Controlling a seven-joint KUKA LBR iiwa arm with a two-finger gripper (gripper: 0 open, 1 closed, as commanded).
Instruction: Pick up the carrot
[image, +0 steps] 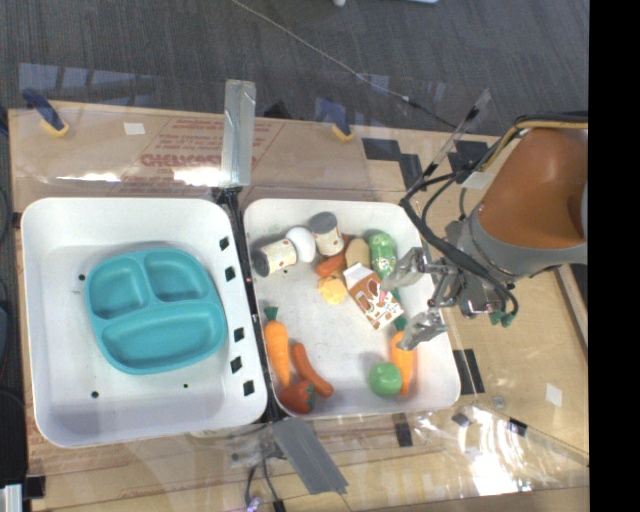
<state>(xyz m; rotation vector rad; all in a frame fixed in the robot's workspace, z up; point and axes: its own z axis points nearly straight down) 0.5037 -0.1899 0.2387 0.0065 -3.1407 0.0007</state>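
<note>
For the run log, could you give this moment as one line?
gripper: open, over right bin's right edge | carrot: at left wall, not held | nothing grasped

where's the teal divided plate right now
The teal divided plate lies flat in the left white bin, apart from the toys in the right bin.

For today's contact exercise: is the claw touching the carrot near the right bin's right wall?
Cannot tell. In the camera view the claw overlaps the top of that carrot, but the slanted look-down shows neither contact nor a gap plainly.

Two carrots (276, 350), two bins (60, 225), one tray (155, 310)
</note>
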